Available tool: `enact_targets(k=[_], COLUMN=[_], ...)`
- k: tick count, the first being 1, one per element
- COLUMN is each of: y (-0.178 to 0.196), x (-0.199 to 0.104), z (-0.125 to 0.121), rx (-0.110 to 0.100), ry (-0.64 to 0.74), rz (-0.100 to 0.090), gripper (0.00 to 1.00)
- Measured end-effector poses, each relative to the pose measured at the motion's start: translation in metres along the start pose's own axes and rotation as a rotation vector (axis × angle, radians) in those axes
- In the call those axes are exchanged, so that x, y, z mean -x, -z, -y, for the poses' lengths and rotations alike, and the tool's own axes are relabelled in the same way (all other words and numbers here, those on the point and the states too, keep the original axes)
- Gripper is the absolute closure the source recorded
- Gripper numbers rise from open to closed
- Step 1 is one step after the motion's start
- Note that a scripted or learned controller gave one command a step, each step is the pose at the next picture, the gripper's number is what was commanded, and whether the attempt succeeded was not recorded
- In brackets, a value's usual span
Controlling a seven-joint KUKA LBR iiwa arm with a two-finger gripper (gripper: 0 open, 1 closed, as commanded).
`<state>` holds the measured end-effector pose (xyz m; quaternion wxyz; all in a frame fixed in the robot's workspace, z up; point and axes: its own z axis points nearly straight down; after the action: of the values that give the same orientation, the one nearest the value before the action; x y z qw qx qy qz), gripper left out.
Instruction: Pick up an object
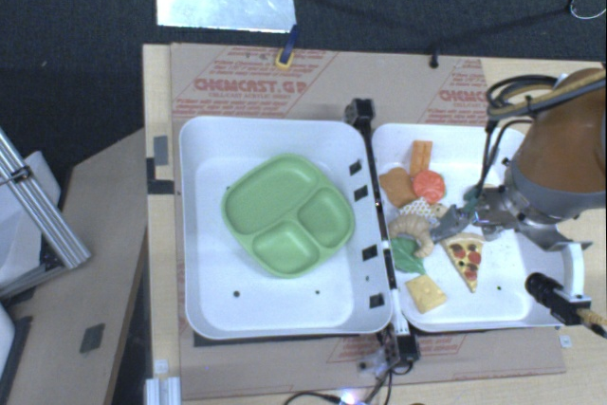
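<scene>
The right bin (503, 303) holds several toy foods. A pizza slice (466, 261) lies near its middle, with a yellow cheese block (425, 292) in front of it. A tan croissant-like piece (410, 228) and a green piece (408, 254) rest by the bin's left wall. Behind them are a brown bread piece (396, 188), a red-orange piece (430, 185) and an orange stick (420, 156). My gripper (450, 224) reaches in from the right, low over the bin, its tips between the tan piece and the pizza slice. Its fingers look slightly apart with nothing between them.
The left bin (204, 204) holds a green divided plate (288, 214). A black divider with clips (374, 213) runs between the bins. The arm's body (560, 166) and cables cover the right bin's far right side.
</scene>
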<state>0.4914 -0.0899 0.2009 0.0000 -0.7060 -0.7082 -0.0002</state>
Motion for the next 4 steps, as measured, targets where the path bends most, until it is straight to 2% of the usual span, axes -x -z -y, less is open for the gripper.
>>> enact_targets(k=[2,3,4], y=[-0.112,-0.099,-0.052], x=[0.0,0.001,0.004], z=[0.009,0.007,0.013], rx=[-0.005,0.002,0.005], ry=[-0.002,-0.003,-0.003], rz=[-0.001,0.0,0.001], gripper=[0.0,1.0,1.0])
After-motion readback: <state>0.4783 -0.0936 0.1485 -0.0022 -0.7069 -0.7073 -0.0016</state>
